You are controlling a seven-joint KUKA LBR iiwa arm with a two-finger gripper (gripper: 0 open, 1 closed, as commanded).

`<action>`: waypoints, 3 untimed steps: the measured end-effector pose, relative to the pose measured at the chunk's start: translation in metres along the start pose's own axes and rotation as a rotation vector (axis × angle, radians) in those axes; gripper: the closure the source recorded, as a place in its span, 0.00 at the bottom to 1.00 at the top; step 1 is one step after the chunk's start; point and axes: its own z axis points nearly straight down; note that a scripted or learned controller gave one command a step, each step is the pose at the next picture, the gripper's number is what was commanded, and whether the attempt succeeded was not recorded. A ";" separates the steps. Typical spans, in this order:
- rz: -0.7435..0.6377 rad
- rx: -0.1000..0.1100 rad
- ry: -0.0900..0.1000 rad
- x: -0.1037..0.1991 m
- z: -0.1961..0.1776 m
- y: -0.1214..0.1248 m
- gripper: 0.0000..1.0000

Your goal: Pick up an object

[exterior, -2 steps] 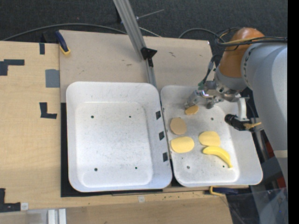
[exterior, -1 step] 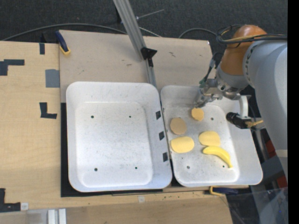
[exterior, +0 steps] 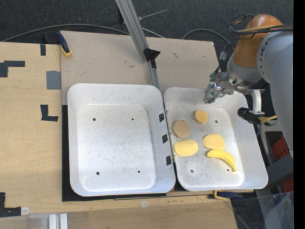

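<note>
Banana (exterior: 223, 158) lies at five o'clock in the right bin (exterior: 252, 175); end effector (exterior: 210, 95) hangs at twelve o'clock, grip state unclear.

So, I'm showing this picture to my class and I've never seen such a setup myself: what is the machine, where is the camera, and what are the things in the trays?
One camera looks down at a slant on a bench. The grey machine with an orange band at the right is a robot arm; its claw hangs over the far edge of the right bin. That bin has five toy food pieces: a small yellow round, a tan round, two yellow ovals and a banana. Nothing sits in the claw. The left bin lies beside it.
</note>
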 end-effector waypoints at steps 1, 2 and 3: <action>-0.001 -0.002 -0.001 -0.009 -0.052 0.004 1.00; -0.001 0.004 0.000 -0.009 -0.098 0.005 1.00; -0.004 0.005 0.002 0.044 -0.105 -0.019 1.00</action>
